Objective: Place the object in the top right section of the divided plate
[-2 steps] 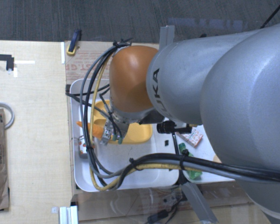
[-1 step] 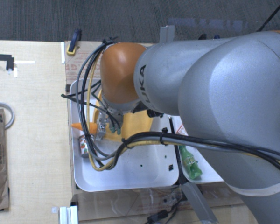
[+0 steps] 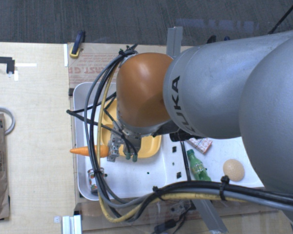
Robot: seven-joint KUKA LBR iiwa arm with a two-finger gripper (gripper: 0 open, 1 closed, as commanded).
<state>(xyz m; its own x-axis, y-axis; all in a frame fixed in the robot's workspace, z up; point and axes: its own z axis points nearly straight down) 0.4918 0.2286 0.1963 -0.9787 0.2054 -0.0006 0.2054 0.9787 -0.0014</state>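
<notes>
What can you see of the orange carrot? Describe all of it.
The carrot looks like smooth orange plastic, tapering to a point at the view's left. It lies roughly level across the left bin's rim, tip poking out past it. Black cables cross over it, and its thick end lies by the yellow divided plate, under the arm.

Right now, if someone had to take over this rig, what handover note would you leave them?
Claw: low over the left bin, above the yellow divided plate; the arm hides most of it, so I cannot tell its state or whether it holds anything.
Things: the plate is largely covered by the arm. A carrot pokes out over the left bin's left wall beside the claw. A small can lies near the bin's front corner. In the right bin are a green bottle, a beige ball and a small packet.
Done: nothing confirmed in the plate's top right section.
Left: verify the grasp, then place.
</notes>
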